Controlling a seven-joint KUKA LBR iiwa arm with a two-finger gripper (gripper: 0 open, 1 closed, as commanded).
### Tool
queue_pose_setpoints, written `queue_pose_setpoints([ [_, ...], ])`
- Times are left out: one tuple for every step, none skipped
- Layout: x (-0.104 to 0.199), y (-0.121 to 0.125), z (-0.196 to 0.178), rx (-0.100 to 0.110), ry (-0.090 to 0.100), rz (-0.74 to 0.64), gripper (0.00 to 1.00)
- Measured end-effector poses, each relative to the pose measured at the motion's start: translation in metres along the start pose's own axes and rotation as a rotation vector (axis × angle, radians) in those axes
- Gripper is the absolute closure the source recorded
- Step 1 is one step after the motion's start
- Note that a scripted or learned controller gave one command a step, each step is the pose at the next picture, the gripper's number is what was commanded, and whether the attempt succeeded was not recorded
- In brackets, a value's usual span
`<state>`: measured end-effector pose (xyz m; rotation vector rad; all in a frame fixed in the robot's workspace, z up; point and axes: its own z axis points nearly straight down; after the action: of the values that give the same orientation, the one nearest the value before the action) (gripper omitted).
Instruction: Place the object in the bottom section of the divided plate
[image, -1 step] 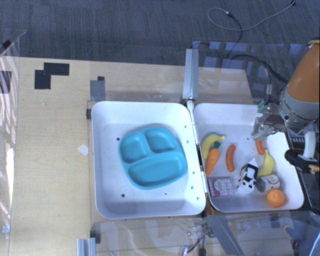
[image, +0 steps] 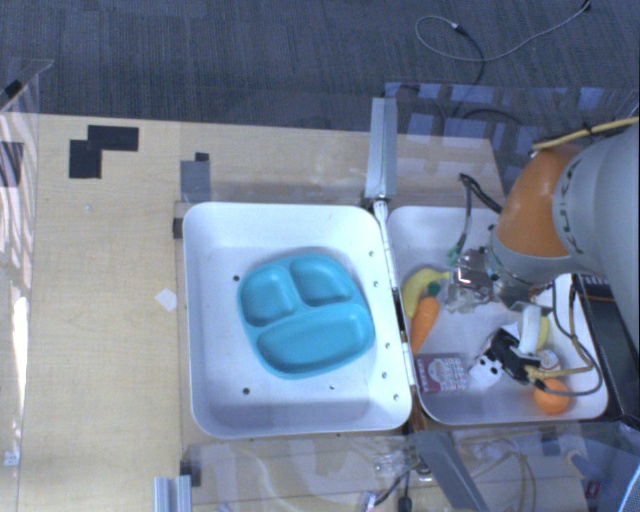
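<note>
1. Over the right bin (image: 432, 226), low and close to its left side, you have the gripper (image: 468, 283) hanging off the grey arm (image: 575, 215). From this slant you cannot tell whether it is apart or together, and nothing shows clamped in it.
2. Just beside it, toward the view's left, a carrot (image: 424, 322) lies along the bin's left wall with its narrow end toward the near edge. It is probably the object in play, being the nearest thing, but you can't be certain. It is in the right bin, not on the plate.
3. A yellow item (image: 420, 285) sits close against the carrot's thick end. A maroon carton (image: 441, 373) sits just below its tip. An orange fruit (image: 549, 397) lies well apart, at the near right corner.
4. In the left bin (image: 215, 250), the blue divided plate (image: 305, 313) sits near the middle, slightly skewed. Its bottom section (image: 315, 345), the large one, is bare.
5. Risks to watch:
   - The carrot is crowded against the wall and the yellow item, so a closing grip may catch a neighbour or glance off.
   - Its tapered, round body could roll or slide out on the lift.
   - The carry crosses both bin walls, and a low pass could knock the carrot loose.
   - Because the plate is skewed, a release placed too far up could land the carrot in an upper compartment.
</note>
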<state>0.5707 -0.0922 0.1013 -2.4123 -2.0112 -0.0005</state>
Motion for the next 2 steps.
queue_pose_setpoints([
  [-0.022, 0.021, -0.156, -0.002, -0.002, -0.229, 1.0],
  [0.011, 0.012, -0.043, 0.002, 0.0, -0.5, 1.0],
])
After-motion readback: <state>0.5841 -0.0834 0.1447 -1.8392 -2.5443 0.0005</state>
